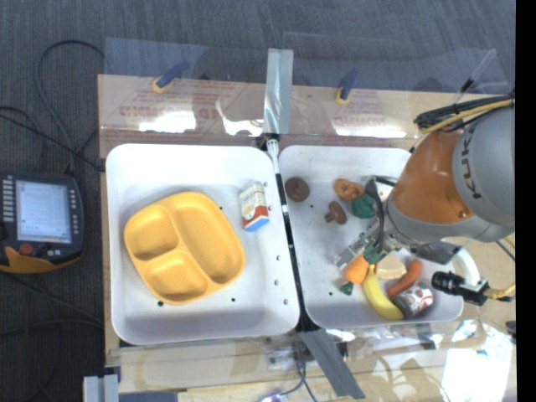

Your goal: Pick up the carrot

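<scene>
A KUKA arm (452,182), grey with an orange band, reaches into the right bin (318,304), its gripper (371,248) lowered among a cluster of toy foods; whether it is clenched or released cannot be told from this angle. The carrot (355,272), orange with a green tip, lies just below and to the left of the gripper, close against its metal parts, though whether they touch is unclear. It is not seen between the gripper's parts.

Right of the carrot, a yellow banana (378,296) curves along the bin floor, its upper end touching or nearly touching the carrot. Beyond the banana lie a pale slice-shaped piece (389,266), a red sausage-like item (405,278) and a small can (419,301). Above the carrot, toward the far side of the bin, sit a small brown mushroom-shaped piece (335,213), a dark brown round piece (296,189), an orange pretzel-shaped item (347,189) and a teal object (363,207).

Well left of the carrot, across the divider, the left bin (126,308) holds a yellow compartment tray (182,245), set at a slant, and a small carton (254,207) in white, red and blue, lying beside the tray's upper right corner. Both bins rest side by side on the surface (193,107). Far left of the carrot, off the surface, a handheld control pendant (38,220) lies on the grey carpet (251,15).
</scene>
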You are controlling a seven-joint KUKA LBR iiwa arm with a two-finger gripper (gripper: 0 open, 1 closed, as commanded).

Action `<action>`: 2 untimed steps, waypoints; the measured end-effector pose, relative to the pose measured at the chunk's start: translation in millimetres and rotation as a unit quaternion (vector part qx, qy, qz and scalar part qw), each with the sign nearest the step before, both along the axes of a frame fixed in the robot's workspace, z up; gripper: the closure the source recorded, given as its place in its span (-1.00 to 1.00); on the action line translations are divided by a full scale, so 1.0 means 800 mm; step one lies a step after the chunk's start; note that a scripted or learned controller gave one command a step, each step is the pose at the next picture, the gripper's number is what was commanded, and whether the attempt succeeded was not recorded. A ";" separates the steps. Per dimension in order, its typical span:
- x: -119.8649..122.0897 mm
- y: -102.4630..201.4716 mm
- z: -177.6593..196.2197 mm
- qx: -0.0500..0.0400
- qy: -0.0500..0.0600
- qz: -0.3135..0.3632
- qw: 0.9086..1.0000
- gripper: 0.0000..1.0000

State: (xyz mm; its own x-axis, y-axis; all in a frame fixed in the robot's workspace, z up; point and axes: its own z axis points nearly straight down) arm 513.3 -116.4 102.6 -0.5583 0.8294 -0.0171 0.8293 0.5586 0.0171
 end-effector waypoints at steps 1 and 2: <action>0.073 0.091 0.103 0.003 0.010 -0.106 0.994 1.00; 0.072 0.088 0.101 0.002 0.012 -0.108 0.994 -1.00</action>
